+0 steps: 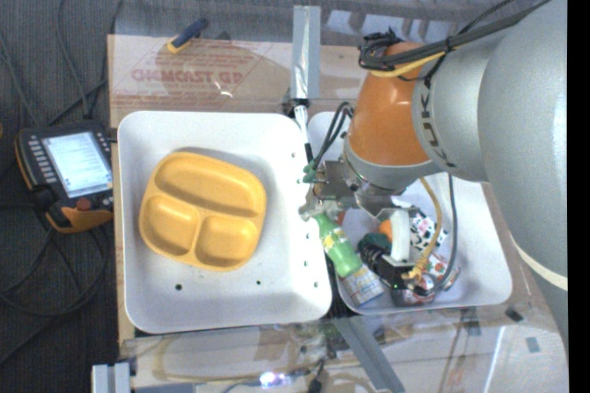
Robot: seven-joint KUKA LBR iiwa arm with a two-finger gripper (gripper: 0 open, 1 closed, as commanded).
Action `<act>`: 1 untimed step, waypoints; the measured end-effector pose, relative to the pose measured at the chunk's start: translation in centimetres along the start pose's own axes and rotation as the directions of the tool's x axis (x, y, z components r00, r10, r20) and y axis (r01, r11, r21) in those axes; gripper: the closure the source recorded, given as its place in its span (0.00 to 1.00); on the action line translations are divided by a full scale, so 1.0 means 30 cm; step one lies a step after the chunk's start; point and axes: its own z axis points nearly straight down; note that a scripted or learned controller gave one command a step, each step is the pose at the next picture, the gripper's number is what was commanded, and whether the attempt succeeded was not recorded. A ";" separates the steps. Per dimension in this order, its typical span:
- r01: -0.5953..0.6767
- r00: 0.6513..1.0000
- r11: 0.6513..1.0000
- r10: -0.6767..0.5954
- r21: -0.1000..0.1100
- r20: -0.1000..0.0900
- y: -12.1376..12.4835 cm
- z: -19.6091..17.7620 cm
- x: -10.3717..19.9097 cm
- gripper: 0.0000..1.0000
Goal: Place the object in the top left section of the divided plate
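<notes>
Although the arm (433,105) hides much of the right bin (479,280), the likeliest thing to be moved is the green bottle (339,250), which lies tilted at that bin's left edge, just right of the wall shared with the left bin (221,290). The tool (324,197) sits directly above the bottle's upper end, touching or nearly so, but whether its parts are spread or closed cannot be told from here, and nothing shows that the bottle is gripped. The yellow plate (203,208) rests in the middle of the left bin, well to the left of the bottle; its long upper section is undivided, so the top left target is probably that section's left end. The bottle looks like small moulded plastic, so I judge it light, fairly stiff and not fragile, though smooth and rounded enough to roll or squirt out of a pinch. The best hold would be across the narrow body near the middle, square to its long axis, not on the tapering neck. To the bottle's right lies a heap of other small items (410,257), packets and toys pressed close, and these could be snagged or dragged on the lift. Their exact kinds are too cluttered to name.
</notes>
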 end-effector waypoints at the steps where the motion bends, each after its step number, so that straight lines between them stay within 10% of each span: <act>1: 0.031 1.000 1.000 -0.031 0.000 0.001 -0.026 -0.001 0.151 1.00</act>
